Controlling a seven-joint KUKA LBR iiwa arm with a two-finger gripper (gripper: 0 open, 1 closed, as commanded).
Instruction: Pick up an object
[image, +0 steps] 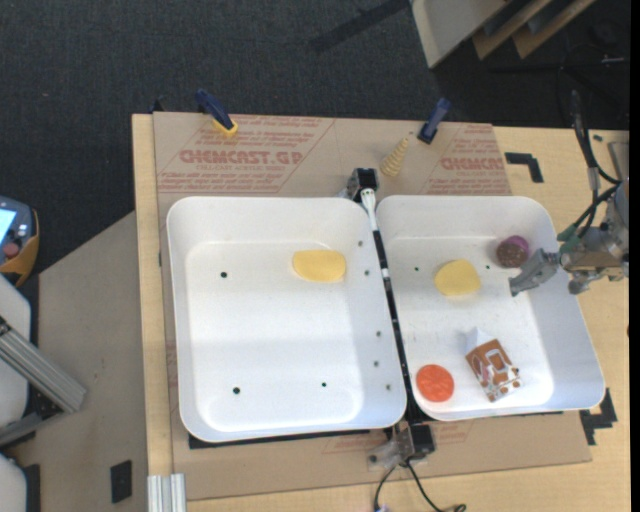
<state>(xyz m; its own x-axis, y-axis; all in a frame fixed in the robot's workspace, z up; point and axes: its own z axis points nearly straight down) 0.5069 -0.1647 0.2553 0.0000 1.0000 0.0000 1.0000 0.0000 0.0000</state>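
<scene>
Camera view, my inventory from the gripper outward. Gripper (528, 277): at the right bin's (575, 345) right edge, low over it; whether it is released or clenched I cannot tell, and I see nothing in it. Nearest: purple ball (513, 250), just beside the tip. Next: yellow oval piece (457, 279), near the middle of the same bin. Further: brown-and-white toy (492, 368) and orange disc (435, 382), close together at the front. Left bin (200, 400): second yellow piece (319, 265). Status, as I judge it: nothing lifted; selecting, grasping and raising one object all remain.
</scene>
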